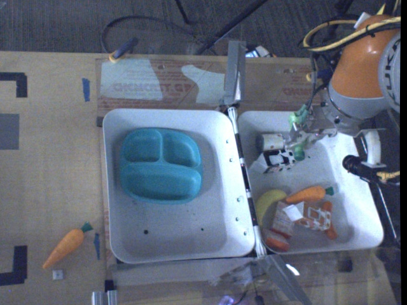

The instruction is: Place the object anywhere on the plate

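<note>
Carrot lies nearest, on the desk outside the bins, by the left bin's near left corner, green top pointing away; blue tape sits just beside it. Left bin holds a teal plate with three compartments, resting flat toward the bin's far left; nothing lies on it. Right bin holds a cluster at its near side: a second carrot lying across, a yellow piece just left of it, a red and white packet touching both, and small red bits at the near rim. Farther in, the end effector hangs low over the right bin's far left part, a dark and white block with green parts above it; whether its fingers are apart or closed I cannot tell, nor whether anything sits between them. Arm, grey with an orange band, enters from the right, yellow cable looping over it. Beyond the bins lie a cardboard sheet and dark floor with tripod legs.
</note>
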